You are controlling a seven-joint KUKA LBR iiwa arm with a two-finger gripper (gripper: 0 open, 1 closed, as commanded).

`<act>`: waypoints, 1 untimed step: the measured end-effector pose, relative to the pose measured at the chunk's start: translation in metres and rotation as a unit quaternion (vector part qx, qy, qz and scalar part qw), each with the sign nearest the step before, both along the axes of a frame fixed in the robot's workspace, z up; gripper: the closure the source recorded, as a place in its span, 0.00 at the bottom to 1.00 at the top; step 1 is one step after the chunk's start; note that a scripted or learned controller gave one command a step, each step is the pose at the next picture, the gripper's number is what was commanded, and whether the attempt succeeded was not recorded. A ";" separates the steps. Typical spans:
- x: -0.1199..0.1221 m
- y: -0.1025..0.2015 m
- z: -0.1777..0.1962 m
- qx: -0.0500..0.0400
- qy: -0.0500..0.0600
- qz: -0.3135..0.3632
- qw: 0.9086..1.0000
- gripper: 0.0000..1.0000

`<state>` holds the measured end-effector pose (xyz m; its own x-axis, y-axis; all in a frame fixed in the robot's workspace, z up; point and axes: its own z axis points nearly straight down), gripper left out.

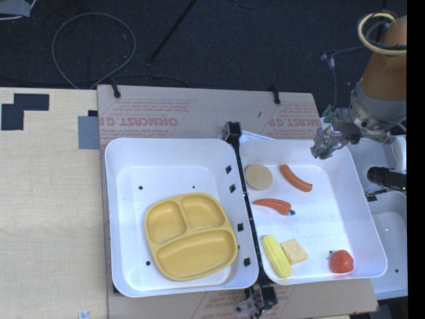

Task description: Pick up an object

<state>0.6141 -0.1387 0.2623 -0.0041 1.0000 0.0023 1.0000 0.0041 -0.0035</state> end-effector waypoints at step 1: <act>-0.011 0.045 -0.013 0.000 0.001 0.000 1.000 1.00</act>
